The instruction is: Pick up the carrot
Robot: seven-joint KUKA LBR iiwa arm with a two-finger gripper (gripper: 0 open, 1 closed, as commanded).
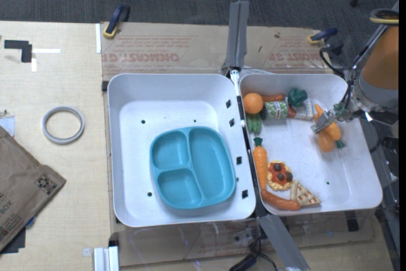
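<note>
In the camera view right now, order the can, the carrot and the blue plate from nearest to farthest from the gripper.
Measured from the gripper in the right bin:
1. Can, to its left, same bin.
2. Carrot, along that bin's left wall.
3. Blue plate, in the left bin.

orange carrot point(260, 160), lengthwise, right bin's left wall

Divided plate point(190, 168) in left bin point(127, 98); carrot point(260, 162) along right bin point(361, 193) left wall, pizza slice point(306, 195) beside.

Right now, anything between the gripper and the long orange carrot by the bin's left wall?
Camera view: bare white bin floor between gripper and the long orange carrot; an orange toy piece sits under the gripper.
</note>
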